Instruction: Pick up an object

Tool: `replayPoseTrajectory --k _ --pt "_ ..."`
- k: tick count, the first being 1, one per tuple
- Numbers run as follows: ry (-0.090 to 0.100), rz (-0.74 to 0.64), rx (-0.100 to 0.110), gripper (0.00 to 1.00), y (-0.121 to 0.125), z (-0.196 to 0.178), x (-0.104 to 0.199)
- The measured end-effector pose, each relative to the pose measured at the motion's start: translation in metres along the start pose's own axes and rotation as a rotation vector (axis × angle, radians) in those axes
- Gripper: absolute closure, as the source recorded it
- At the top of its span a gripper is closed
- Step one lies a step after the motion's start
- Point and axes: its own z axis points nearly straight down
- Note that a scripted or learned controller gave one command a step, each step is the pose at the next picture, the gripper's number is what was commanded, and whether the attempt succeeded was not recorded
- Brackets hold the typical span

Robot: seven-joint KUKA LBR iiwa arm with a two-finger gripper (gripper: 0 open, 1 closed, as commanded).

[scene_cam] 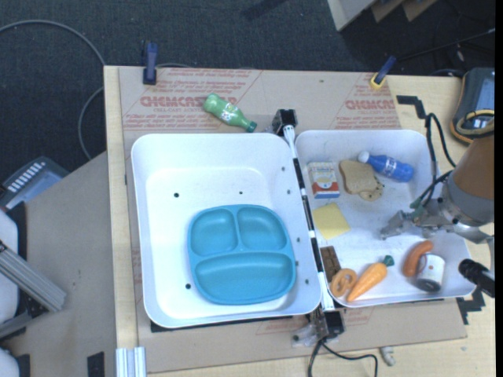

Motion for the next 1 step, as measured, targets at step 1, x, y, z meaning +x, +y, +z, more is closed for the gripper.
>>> replayPoseTrajectory --k 1 --pt "0.003 -0.001 0.001 0.0 -0.0367 0.0001 -0.0035"
